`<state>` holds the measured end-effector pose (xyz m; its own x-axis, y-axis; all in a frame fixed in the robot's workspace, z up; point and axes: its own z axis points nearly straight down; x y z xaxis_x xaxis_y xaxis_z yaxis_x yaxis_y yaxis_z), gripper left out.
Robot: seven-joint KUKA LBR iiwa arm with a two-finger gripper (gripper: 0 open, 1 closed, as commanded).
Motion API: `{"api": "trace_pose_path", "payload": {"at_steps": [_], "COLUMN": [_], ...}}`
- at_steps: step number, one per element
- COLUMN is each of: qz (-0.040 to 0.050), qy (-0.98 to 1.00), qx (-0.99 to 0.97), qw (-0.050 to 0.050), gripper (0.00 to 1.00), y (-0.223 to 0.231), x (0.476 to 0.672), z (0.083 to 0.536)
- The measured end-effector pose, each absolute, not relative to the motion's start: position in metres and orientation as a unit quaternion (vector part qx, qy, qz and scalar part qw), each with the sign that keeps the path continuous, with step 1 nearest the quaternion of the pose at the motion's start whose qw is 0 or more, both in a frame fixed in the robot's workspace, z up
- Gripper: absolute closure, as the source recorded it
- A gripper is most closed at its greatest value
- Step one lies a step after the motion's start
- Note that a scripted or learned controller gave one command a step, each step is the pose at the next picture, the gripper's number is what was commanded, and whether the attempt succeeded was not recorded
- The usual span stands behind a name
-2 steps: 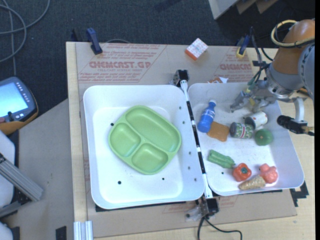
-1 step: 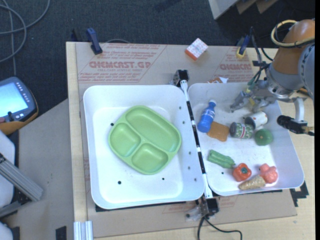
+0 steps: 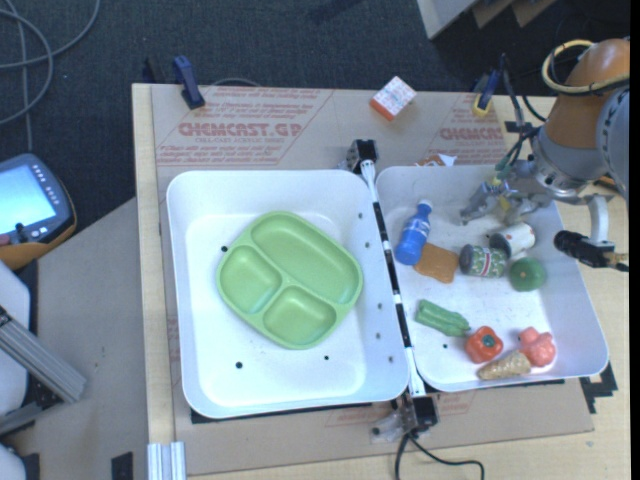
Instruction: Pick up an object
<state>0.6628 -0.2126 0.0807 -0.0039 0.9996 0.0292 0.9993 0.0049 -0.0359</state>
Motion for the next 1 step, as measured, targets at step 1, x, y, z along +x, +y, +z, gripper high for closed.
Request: {"api": "trace_pose_path", "payload": {"at_steps": [1], "qz": [0.0024], "qy": [-0.708], "qx": [-0.705], "qw": [0.023], "gripper": [0.00], "y": [-0.2126], "x": [0.6629], "z": [0.0807]}}
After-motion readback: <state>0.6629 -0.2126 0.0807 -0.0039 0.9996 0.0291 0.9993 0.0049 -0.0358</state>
